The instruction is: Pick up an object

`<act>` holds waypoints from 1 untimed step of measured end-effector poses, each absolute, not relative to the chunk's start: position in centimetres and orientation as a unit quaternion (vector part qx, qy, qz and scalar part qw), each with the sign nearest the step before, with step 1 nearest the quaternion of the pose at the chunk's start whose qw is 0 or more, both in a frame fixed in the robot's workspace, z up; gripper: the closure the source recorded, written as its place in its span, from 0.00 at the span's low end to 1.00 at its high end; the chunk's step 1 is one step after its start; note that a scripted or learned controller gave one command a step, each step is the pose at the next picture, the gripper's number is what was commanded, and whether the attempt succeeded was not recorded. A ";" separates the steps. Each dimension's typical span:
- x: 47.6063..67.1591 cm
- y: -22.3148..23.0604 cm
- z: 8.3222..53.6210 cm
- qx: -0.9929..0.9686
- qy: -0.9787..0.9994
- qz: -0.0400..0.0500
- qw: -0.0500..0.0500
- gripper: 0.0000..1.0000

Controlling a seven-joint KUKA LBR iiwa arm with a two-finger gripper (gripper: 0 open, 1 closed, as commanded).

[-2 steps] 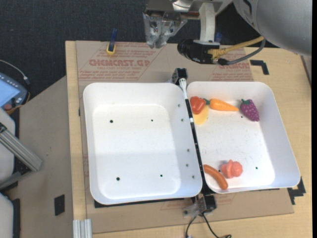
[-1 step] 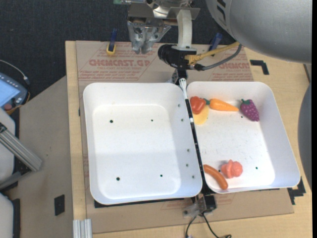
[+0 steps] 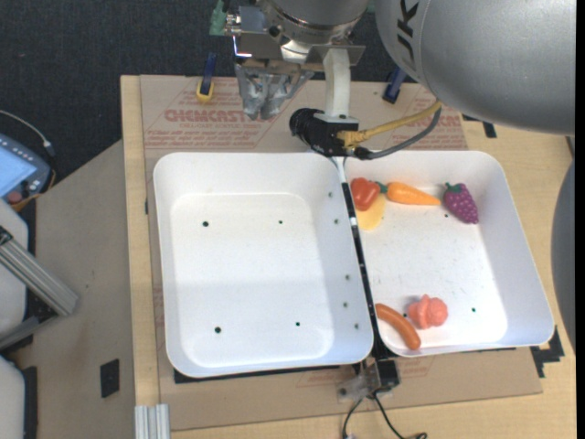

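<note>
The right bin (image 3: 494, 273) holds several toy foods. At its far left corner lie a red pepper (image 3: 364, 191) and a yellow piece (image 3: 371, 214). An orange carrot (image 3: 412, 193) and purple grapes (image 3: 462, 202) lie along the far side. Near the front edge rest a sausage (image 3: 398, 326) and a pink piece (image 3: 428, 312). My gripper (image 3: 266, 94) hangs high over the cardboard behind the left bin (image 3: 174, 273), well away from all the objects. Its grey fingers point down close together, with nothing seen between them.
The bins sit on a cardboard sheet (image 3: 183, 117). Blue clamps (image 3: 207, 79) stand at the far edge. A black cable fitting (image 3: 320, 133) with a yellow wire hangs near the bins' far shared corner. The big grey arm fills the top right.
</note>
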State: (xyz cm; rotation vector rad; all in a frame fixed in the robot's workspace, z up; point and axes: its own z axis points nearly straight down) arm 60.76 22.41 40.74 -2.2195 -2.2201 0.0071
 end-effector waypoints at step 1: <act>60.9 22.5 42.0 -0.707 -0.708 -0.001 0.000 1.00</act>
